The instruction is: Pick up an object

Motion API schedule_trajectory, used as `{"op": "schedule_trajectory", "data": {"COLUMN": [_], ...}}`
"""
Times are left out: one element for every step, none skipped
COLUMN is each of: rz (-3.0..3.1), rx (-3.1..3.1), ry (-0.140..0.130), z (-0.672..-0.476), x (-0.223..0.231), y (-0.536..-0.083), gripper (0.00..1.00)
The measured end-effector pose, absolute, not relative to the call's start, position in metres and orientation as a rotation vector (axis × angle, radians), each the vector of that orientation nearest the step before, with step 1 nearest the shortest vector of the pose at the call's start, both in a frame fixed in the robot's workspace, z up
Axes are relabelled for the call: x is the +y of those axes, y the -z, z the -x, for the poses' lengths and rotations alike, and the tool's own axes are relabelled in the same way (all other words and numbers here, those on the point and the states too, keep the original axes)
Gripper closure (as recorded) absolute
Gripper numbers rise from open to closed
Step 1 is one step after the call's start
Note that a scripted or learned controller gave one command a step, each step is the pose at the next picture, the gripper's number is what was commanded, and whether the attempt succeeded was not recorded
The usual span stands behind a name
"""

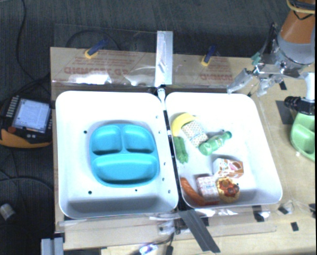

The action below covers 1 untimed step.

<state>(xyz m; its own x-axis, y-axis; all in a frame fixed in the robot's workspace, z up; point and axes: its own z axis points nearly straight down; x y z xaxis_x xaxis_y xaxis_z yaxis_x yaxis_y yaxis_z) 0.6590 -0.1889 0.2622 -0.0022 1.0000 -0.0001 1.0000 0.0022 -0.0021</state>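
My gripper (248, 85) hangs over the back right corner of the right bin (264, 147), its two fingers spread with nothing between them. In that bin lie a yellow-capped patterned bottle (189, 127), a green bottle (214, 142), a slim green piece (180, 151) against the left wall, a white and orange packet (230, 167), a small pink box (206, 185), a red and yellow round item (228, 189) and an orange sausage-shaped piece (192, 193). All of them sit in front of and to the left of the gripper.
The left bin (68, 142) holds a blue divided plate (124, 153). A metal post (164, 57) stands behind the wall between the bins. A green container (305, 133) sits on the bench to the right. A screen device (30, 117) lies on the floor to the left.
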Motion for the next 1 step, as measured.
{"op": "schedule_trajectory", "data": {"rz": [2.129], "rx": [-2.308], "ry": [-0.004], "z": [-0.6413], "x": [-0.1321], "y": [-0.1714], "gripper": [0.00]}}
